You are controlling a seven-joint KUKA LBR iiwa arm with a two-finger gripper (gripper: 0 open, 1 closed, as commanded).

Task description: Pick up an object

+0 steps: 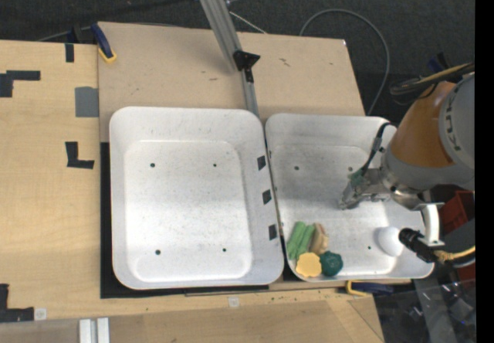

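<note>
The pincer (pixel 355 196) is seen low over the floor of the right bin (pixel 324 140), near that bin's right side, hung from the grey arm (pixel 432 156) with its orange band that reaches in from the right. Whether the pincer is spread or pressed together cannot be told, since its tips are small and dark against the speckled white floor; nothing is seen pinched in it.

The things to be picked are gathered below and to the left of the pincer, in the near corner of the same bin, close to the wall shared with the left bin (pixel 185 195). A green object (pixel 298 236) is laid there at a slant, with a tan object (pixel 319 239) pressed against its right side. Just below these, a yellow object (pixel 308 264) and a dark green object (pixel 331 263) are set side by side, touching or nearly so. All four are kept apart from the pincer by bare bin floor.

Below and to the right of the pincer, a white rounded object (pixel 386 241) is seen near the bin's right rim, beside the arm's lower fittings.

Far to the left of the pincer, the left bin is seen on the wooden bench (pixel 46 140).
</note>
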